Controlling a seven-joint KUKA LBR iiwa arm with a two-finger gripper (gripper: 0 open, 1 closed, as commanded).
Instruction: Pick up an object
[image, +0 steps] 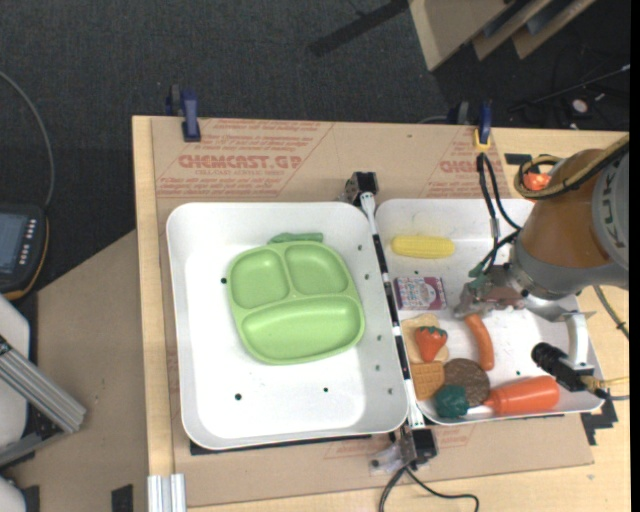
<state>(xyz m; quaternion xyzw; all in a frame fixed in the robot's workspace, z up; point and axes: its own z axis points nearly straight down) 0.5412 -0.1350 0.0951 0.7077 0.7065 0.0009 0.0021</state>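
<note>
Brown board covers the worktop (150, 300), which carries two shallow white bins side by side. The left bin (200, 380) holds a green divided plate (293, 300) lying flat near its middle. The arm (580, 225) comes in from the right edge, its orange band above the wrist, and bends down over the right bin (440, 215). Its end effector (482, 298) hangs low over the middle of that bin, just above the upper end of an orange sausage (482, 342); I cannot tell how wide it stands, and nothing shows clearly between its tips. Toys lie in the right bin: a large orange carrot (525, 395) along the near rim, a yellow corn cob (422, 246) toward the far side, a purple packet (420, 292) below it, a brown round patty (466, 377), a red strawberry (431, 341), and a small dark green piece (451, 401) touching the patty
</note>
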